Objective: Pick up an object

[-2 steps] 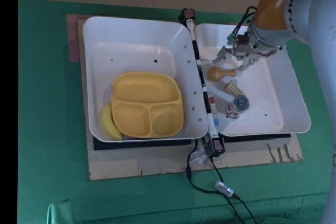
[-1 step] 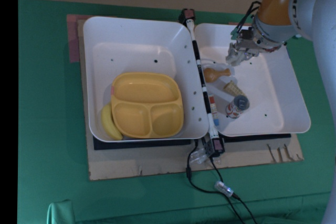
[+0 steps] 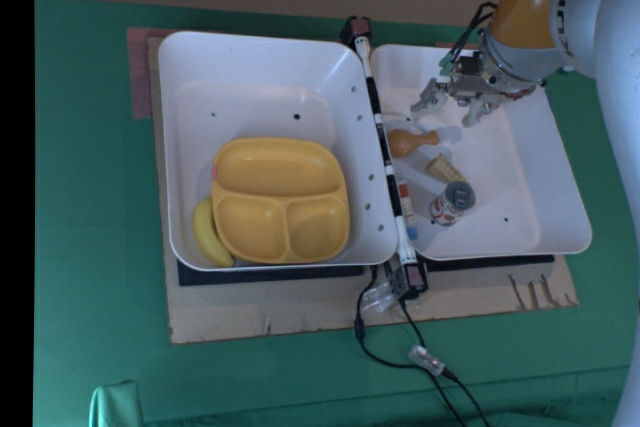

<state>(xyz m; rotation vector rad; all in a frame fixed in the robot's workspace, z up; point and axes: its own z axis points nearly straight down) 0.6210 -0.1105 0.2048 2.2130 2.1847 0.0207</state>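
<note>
I've got the pincer [image 3: 452,105] spread open w/ nothing in it, hovering over the right bin [image 3: 560,205] just above the toy drumstick [image 3: 412,142], prob. my pick target.

Seen from above, two white bins sit side by side on the green bench [image 3: 90,215]. The left bin [image 3: 200,75] holds a yellow divided tray [image 3: 280,200], a banana [image 3: 208,235] touching its 8 o'clock edge. In the right bin [image 3: 540,185], the claw [image 3: 452,110], fingers spread and holding nothing, hangs at 1 o'clock from a toy drumstick [image 3: 412,142]; an ice cream cone [image 3: 446,168] and small can [image 3: 450,204] lie near.
</note>
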